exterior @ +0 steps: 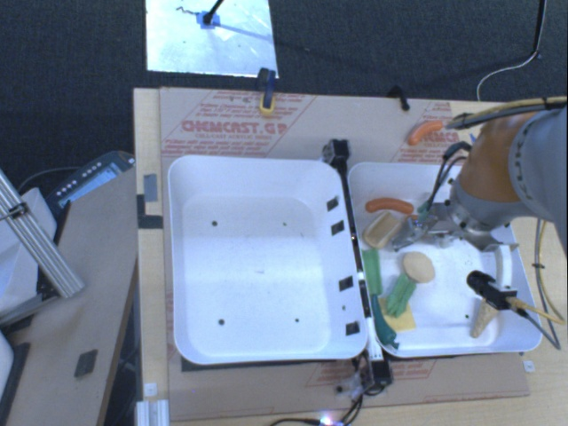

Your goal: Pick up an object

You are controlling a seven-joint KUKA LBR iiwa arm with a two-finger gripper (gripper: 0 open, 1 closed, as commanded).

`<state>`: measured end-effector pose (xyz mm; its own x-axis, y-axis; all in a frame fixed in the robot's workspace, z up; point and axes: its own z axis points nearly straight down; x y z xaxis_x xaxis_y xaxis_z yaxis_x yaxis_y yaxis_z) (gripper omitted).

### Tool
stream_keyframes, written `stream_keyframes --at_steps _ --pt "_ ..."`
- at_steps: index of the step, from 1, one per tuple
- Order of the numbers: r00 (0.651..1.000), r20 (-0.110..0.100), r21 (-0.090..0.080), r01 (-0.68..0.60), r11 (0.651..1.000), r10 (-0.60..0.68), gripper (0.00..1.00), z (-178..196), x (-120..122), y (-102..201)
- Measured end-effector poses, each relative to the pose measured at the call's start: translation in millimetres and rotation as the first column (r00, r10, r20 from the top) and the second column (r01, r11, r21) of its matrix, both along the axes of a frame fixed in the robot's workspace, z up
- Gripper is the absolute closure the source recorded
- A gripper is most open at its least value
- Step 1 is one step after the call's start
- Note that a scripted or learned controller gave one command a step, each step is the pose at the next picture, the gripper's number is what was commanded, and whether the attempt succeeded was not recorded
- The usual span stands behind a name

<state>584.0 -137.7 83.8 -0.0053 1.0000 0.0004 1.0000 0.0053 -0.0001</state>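
Camera view, looking down at a slant. Two white bins side by side on one printed cardboard sheet (231, 127): left bin (257, 273) and right bin (439, 313), edges just beside each other. Four black tabs (337, 229) spaced along the left bin's right wall.

One grey arm (524, 171) with one orange band (484, 162), reaching in from the right over the right bin. One gripper (424, 229) low over the bin's back middle, just right of the tan block (382, 229) and just behind the cream oval (418, 267). Open or closed, gripping or not: impossible to tell from this angle.

Six loose things counted in the right bin, all toward its left half:
- one orange sausage (389, 206) near the back wall, just behind the tan block
- one tan block
- one cream oval near the middle
- two green pieces: one green strip (371, 272) along the left wall and one green bundle (401, 293), tilted, just beside it
- one yellow piece (402, 321) near the front left corner, touching the bundle's lower end

One second orange sausage (426, 132) outside the bins, on the cardboard behind the right bin. One yellow clamp (266, 105) at the sheet's back edge. One shiny metal plate (209, 25) on the dark floor beyond.
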Motion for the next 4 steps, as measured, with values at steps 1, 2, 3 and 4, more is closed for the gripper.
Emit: stream_keyframes --at_steps 1,2,3,4 --pt "1.0 -0.02 0.0 0.006 1.0 -0.006 0.0 0 62 7" --pt "1.0 -0.003 -0.002 0.002 1.0 -0.002 1.0 11 65 7" --pt "1.0 0.016 -0.002 -0.003 1.0 0.003 1.0 126 88 35" --pt "1.0 0.0 0.003 -0.006 1.0 0.006 1.0 112 53 118"
